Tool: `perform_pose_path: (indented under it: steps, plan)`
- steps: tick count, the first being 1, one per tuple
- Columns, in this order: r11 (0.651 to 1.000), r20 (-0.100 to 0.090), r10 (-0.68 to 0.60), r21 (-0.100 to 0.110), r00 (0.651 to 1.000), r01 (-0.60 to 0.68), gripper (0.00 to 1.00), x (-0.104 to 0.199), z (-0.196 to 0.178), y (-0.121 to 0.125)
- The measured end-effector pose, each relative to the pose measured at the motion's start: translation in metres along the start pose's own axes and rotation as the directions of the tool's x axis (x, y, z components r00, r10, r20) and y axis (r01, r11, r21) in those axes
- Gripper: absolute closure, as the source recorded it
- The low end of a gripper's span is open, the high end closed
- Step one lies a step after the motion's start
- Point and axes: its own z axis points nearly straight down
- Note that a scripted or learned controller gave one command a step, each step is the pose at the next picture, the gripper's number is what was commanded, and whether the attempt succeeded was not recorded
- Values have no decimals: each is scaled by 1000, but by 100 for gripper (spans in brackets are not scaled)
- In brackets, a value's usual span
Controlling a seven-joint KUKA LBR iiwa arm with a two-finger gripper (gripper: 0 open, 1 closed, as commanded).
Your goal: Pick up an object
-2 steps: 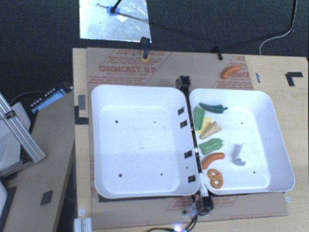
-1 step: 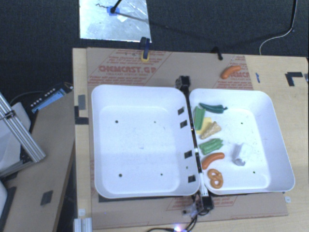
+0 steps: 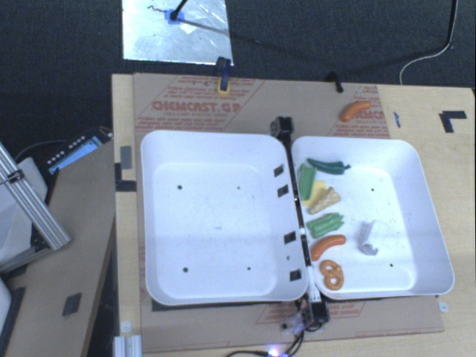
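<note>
**While a Pick Is Awaited, the Toys Are Found Crowded Along the Divider**

As the bench is looked down on, every candidate for the pick is found in the right bin (image 3: 424,199), and nearly all of them are packed against its left wall. A dark green pepper (image 3: 327,166) is laid at the top, with a pale green pod (image 3: 306,181) just beside it. A yellow wedge (image 3: 318,192) and a tan piece (image 3: 326,201) are seen touching below. Further down a green bean pod (image 3: 326,223), an orange sausage (image 3: 328,245) and a pretzel (image 3: 332,274) are strung along the wall.

The huddle is judged awkward: little room is left on the wall side for a jaw to be slipped in. A grey piece (image 3: 366,238) is set well apart from the rest, on open floor, and is judged the easiest target.

A second orange sausage (image 3: 355,111) is stranded outside on the cardboard sheet (image 3: 193,103), which is pinned at its far edge by a blue and yellow clamp (image 3: 223,74), presumably so that the bins are kept from sliding. The left bin (image 3: 216,214) is set flush against its neighbour.

How wide the gripper's jaws are set, and whether anything is held in them, cannot be told. The pick is judged not yet done.
</note>
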Motion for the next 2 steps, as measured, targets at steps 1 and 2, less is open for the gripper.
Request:
perform_pose_path:
  steps: [1, 2]
  plan:
    - [1000, -8, -20, 9, 1000, 20, 100, 95, 96, 14]
    - [1000, -3, -14, -11, 1000, 14, 100, 120, -6, 1]
